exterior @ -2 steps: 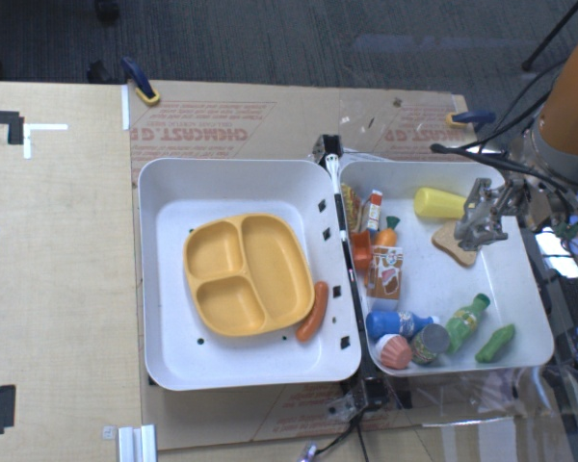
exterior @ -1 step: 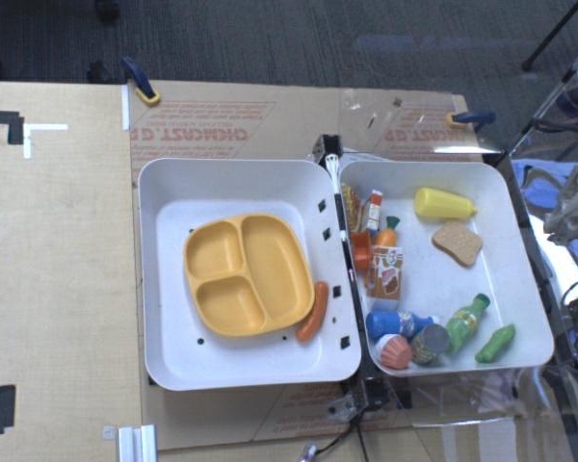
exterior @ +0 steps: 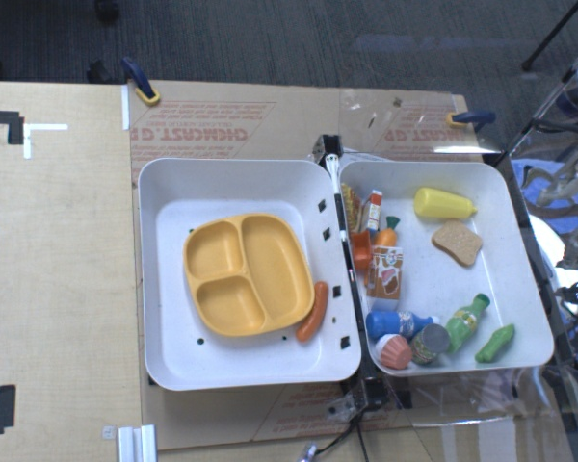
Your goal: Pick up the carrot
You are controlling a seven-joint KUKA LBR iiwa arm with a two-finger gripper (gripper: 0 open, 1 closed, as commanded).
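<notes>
The carrot [exterior: 389, 233] looks like a small orange piece with a dark green top. It lies in the right bin [exterior: 516, 258] near that bin's left wall, wedged among a few food packets [exterior: 386, 269]. An orange-red sausage [exterior: 311, 312] rests in the left bin [exterior: 164, 287], against the lower right edge of the yellow divided plate [exterior: 249, 274].
The right bin also holds a yellow corn-like piece [exterior: 443, 203], a slice of bread [exterior: 458, 243], a green bottle [exterior: 465, 322], a green pepper-like piece [exterior: 495, 344], a blue item [exterior: 390, 323], a pink item [exterior: 395, 352] and a grey can [exterior: 428, 345]. Clamps [exterior: 141, 82] pin the cardboard.
</notes>
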